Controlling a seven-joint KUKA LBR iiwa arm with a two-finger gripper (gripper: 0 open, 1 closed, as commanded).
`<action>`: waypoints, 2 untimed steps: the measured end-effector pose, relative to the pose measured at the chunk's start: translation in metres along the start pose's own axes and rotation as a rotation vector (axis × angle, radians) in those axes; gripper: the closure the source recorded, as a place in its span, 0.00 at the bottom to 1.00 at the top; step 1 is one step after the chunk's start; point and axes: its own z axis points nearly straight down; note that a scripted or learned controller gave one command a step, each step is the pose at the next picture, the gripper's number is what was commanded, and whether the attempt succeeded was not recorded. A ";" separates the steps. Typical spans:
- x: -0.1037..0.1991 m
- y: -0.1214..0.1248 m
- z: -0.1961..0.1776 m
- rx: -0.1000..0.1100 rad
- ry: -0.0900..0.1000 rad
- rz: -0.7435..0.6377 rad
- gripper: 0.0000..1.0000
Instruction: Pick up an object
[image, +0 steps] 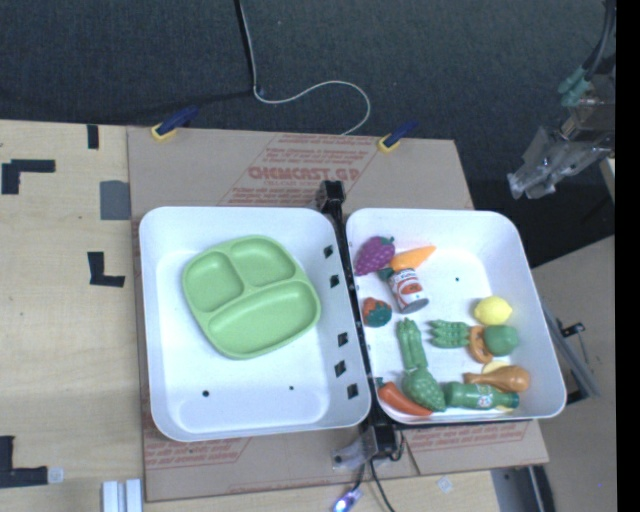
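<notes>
Gripper: the gripper (545, 170) hangs at far right, outside the bins; whether it is open or closed I cannot tell
Targets: toy food crowds the right bin (520, 250)
Best pick: the lemon (493, 310), by the right wall
Approach: descend straight, avoiding the green ball (502, 338) touching it

We can make out red printing on the cardboard sheet (300, 165) under the two bins, just above their upper rims near the middle of the frame; it is upside down and too faint for us to read with certainty. The small can (408, 289) in the right bin (520, 250) bears a red-and-white label whose lettering is too small to read.
</notes>
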 end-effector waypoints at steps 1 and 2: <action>0.027 -0.024 0.067 0.008 -0.003 0.015 1.00; 0.143 -0.021 0.091 0.004 -0.003 0.004 1.00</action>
